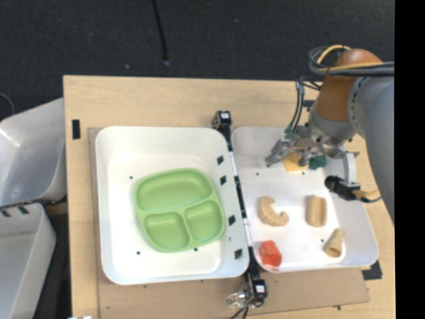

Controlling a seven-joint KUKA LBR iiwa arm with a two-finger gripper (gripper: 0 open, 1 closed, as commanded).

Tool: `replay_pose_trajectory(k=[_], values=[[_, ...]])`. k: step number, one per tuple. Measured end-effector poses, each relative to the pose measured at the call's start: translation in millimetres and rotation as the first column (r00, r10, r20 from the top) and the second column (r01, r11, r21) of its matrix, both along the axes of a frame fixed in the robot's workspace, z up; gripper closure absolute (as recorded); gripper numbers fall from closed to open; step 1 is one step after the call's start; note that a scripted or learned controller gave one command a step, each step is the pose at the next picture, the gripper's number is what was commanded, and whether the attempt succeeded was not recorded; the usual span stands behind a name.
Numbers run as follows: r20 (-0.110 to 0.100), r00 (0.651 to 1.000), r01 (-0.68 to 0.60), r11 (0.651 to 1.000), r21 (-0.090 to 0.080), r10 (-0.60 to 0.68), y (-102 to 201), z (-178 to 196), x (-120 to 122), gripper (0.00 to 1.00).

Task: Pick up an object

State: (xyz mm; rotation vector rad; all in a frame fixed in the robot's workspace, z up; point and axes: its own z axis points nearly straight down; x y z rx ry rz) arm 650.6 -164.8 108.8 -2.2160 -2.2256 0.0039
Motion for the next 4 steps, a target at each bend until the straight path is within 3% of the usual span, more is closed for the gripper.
replay_pose_trajectory(k=[1,3,4], values=[[0.008,1.000,0.000,1.000,-0.002,0.000,-2,15,2,1.00],[0.012,1.000,0.000,1.000,-0.002,0.000,-2,146,8,1.00],[0.008,1.000,-0.002,1.000,-0.001,0.002,-3,177,9,1.00]])
